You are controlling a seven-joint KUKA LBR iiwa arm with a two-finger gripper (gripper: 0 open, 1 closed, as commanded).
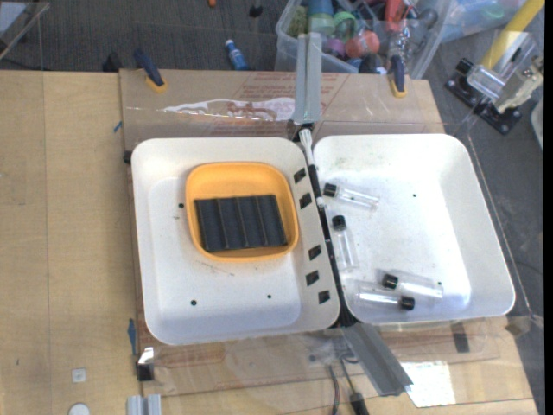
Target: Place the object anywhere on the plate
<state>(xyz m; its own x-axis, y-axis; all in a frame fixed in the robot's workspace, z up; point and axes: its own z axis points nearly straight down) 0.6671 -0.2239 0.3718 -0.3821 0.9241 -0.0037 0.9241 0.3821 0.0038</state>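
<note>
Camera view: rounded orange plate holds a ribbed black slab. Clear, black-capped tubes lie in the smooth white bin.

Lab — bench bins, vials

- The left bin holds a plate, with a ridged pad lying on it.
- The right bin holds four vials: one rearmost, one by the divider, two in front.

A grey metal part at the upper right edge may belong to the arm; too unclear to tell.
</note>
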